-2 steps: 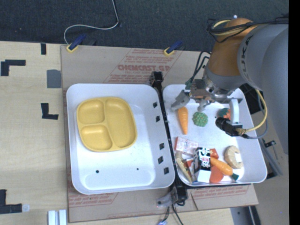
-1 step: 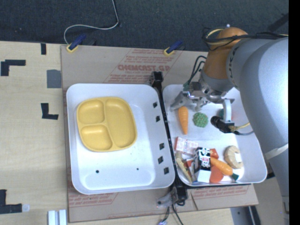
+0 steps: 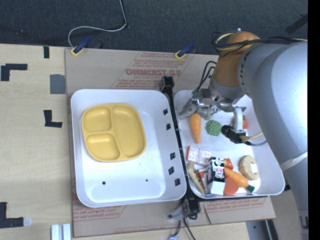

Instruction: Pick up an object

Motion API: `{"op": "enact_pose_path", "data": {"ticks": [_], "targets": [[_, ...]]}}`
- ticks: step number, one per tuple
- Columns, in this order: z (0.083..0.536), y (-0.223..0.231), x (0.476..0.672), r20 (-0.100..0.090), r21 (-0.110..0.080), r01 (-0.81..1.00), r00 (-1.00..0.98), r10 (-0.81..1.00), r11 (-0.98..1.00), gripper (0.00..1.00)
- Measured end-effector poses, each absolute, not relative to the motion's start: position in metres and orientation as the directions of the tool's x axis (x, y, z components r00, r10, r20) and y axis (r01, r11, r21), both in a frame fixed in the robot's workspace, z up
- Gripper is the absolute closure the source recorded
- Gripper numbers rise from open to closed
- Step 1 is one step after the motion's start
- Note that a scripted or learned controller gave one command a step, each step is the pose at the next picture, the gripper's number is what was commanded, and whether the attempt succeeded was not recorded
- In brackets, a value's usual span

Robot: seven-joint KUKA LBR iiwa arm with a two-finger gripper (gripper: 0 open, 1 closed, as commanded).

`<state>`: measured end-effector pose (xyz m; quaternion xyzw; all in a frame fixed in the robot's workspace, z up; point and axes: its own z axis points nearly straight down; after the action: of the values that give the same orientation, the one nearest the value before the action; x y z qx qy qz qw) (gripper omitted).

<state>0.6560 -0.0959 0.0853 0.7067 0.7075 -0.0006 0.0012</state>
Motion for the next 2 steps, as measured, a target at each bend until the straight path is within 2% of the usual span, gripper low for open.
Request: {"op": "enact_pose_path", "data": {"ticks": [1,2], "targets": [[0.085,-0.096,0.665,-0.001,-0.001,1.0,-0.002,1.0,0.002,0.0],[0.095,-0.096,0.665,-0.003,0.001,1.0,-0.003,1.0,0.003,1.0]]}}
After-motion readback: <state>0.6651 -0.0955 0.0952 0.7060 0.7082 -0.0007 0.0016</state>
